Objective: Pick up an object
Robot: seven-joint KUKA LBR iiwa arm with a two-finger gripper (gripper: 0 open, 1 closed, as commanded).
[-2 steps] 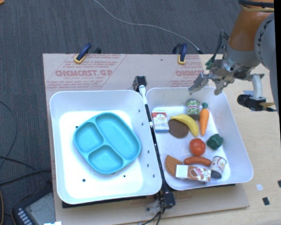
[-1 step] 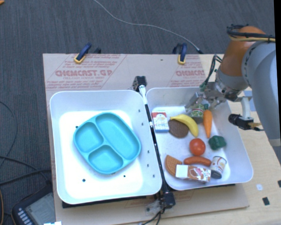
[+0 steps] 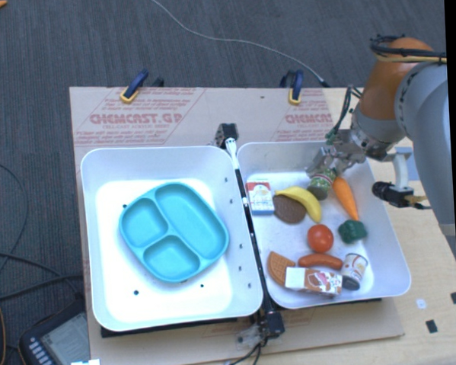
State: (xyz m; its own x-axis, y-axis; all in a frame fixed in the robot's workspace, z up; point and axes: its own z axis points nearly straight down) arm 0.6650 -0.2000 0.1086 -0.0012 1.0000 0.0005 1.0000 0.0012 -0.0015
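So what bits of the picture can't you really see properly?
- Two-finger gripper: too small and cluttered in the camera view to tell if it is open or grasps anything.
- Small round greenish object: too blurry to name, partly under the gripper.
- Brown oval piece: its top is covered by the yellow banana.
- Grey robot arm: cut off by the right side.

Toys [image 3: 319,239] crowd the right bin [image 3: 393,276]; left bin's rim [image 3: 109,245] lies open.

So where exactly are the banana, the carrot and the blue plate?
banana [image 3: 307,201]: camera view, on the middle of its yellow curve.
carrot [image 3: 345,198]: camera view, on the middle of its orange body.
blue plate [image 3: 190,218]: camera view, on the floor of its largest compartment.
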